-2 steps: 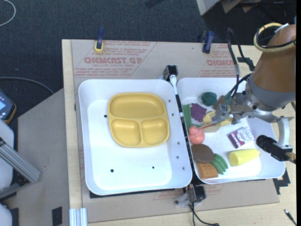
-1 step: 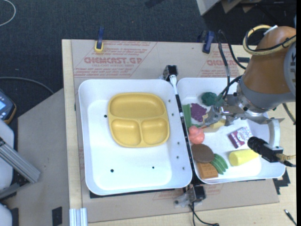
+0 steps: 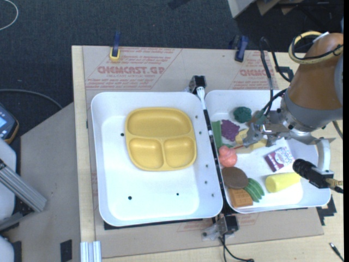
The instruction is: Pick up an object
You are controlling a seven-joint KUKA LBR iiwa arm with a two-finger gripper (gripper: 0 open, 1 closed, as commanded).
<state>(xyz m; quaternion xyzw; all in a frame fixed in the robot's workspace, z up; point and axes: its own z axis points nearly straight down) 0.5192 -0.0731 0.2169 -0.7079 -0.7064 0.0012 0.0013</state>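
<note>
the gripper (image 3: pixel 260 134) hovers low in the right bin (image 3: pixel 311 201), finger state impossible to tell; crowded toys, purple grapes (image 3: pixel 229 130) and pink ball (image 3: pixel 228 156) beside it, risk a glancing, failed grasp.

right bin (image 3: pixel 322 200) crowded with toys; yellow tray (image 3: pixel 161 137) fills left bin (image 3: pixel 109 162).

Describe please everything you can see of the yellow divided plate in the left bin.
The yellow divided plate looks like matte plastic, a rounded rectangle with a raised rim. Ridges split it into three compartments: one wide one along the far side and two smaller ones on the near side. It lies flat, right side up, in the upper middle of the left bin, resting on the white floor of that bin. No other object touches it.
</note>
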